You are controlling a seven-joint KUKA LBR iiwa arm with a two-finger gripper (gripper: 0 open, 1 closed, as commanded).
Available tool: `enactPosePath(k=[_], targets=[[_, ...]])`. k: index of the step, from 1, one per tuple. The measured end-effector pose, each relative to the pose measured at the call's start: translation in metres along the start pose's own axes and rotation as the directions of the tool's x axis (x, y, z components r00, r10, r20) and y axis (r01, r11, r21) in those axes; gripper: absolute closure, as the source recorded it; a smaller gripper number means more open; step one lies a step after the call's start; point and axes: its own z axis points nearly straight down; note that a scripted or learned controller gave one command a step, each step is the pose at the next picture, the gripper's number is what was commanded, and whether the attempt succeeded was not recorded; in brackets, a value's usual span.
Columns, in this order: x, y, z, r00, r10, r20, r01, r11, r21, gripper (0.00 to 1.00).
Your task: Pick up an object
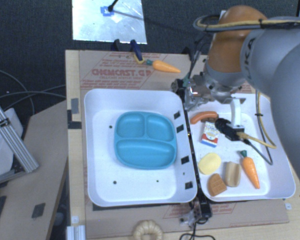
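Nearest, a bread slice (216, 184) lies in the right bin (277, 186) among carrot (250, 169) and sausage (204, 116). Nothing looks lifted yet; gripper (190, 96) hovers at the far-left corner.

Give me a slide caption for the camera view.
KUKA arm hangs over right bin of toy food; blue tray in left bin.

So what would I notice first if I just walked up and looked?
Probably the big grey arm with its orange band, reaching in from the right over the right bin. Next, the bright blue tray lying alone in the middle of the left bin. Then the toy food in the right bin: a sausage, a carrot and bread.
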Motion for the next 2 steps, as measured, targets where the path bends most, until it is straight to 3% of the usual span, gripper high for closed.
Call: enactPosePath(k=[1,2], targets=[[0.049,0.016,0.005,1.0,0.001,-0.001,-0.001,1.0,0.001,1.0],[0.084,0.027,-0.016,1.0,0.002,-0.001,-0.002,1.0,-0.001,1.0]])
